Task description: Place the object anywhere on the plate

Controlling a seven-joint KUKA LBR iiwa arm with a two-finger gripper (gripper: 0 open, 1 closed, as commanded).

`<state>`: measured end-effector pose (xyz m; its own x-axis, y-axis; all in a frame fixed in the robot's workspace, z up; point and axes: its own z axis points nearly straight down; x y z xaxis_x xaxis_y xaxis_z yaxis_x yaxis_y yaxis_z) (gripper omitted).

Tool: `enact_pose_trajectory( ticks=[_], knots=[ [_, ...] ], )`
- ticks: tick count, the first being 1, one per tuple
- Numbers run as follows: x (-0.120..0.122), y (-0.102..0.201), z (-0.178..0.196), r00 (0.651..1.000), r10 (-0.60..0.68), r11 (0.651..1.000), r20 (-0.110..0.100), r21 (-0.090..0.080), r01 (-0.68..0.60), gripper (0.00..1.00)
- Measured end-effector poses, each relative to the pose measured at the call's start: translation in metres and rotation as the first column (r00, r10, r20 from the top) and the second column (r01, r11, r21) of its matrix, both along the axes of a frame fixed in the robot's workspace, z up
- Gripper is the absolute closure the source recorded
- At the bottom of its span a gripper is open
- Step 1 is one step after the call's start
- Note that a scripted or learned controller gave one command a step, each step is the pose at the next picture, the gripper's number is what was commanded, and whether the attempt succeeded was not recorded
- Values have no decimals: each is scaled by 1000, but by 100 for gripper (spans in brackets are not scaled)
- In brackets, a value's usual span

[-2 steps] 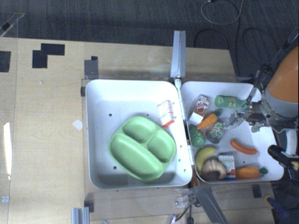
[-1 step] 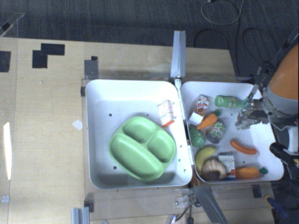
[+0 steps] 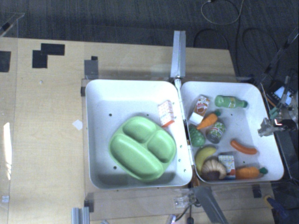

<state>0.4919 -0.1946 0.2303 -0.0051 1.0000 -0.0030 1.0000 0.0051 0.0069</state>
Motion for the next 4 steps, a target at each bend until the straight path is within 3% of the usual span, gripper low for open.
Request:
enact_pose_trajectory(
  ticks=[1, 2, 3, 4],
  knots=[
    [0, 104, -70, 980, -199, 980, -3, 4, 199, 100],
    [2, 236, -46, 988, -157, 988, -4, 5, 157, 100],
    [-4, 276, -46, 997, 74, 997, -5, 4, -74, 100],
    [-4, 235, -27, 997, 79, 997, -2, 3, -79, 100]
  ],
)
